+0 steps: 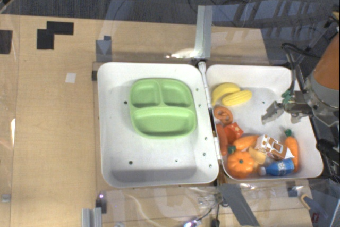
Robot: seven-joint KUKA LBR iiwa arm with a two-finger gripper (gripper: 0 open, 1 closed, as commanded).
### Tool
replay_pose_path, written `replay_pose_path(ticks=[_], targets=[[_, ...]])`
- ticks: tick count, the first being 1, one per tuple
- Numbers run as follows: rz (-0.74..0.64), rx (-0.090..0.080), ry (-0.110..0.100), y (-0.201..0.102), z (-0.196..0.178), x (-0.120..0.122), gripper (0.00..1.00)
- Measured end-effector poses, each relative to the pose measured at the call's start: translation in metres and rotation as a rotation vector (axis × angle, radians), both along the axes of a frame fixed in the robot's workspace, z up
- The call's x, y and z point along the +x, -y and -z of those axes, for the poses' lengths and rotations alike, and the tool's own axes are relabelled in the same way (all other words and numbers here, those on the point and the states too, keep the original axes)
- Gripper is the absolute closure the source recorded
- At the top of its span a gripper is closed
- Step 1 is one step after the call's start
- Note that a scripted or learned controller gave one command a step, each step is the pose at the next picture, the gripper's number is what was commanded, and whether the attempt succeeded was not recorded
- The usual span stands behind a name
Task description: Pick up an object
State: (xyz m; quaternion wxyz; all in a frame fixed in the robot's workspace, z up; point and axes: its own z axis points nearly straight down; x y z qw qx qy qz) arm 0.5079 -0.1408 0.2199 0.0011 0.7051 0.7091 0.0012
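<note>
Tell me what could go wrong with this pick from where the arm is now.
The toys are packed tight along the right bin's near edge: the pumpkin, carton, carrot and blue bottle touch, so a grasp may catch two or slip. The gripper hovers over bare floor and could close on nothing. The carrot lies near the bin wall, risking a bump.

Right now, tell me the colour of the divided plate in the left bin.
Light green. The divided plate shows it best in the camera view.

The two white bins (154, 167) look like smooth plastic with a soft shine. The green divided plate (162, 107) seems matt plastic. The bench (48, 114) looks like pale wood.
</note>
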Motion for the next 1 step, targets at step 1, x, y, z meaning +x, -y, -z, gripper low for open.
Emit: replay_pose_path(ticks=[1], targets=[[-0.083,-0.004,0.017,-0.0089,0.101,-0.0154,0.0]])
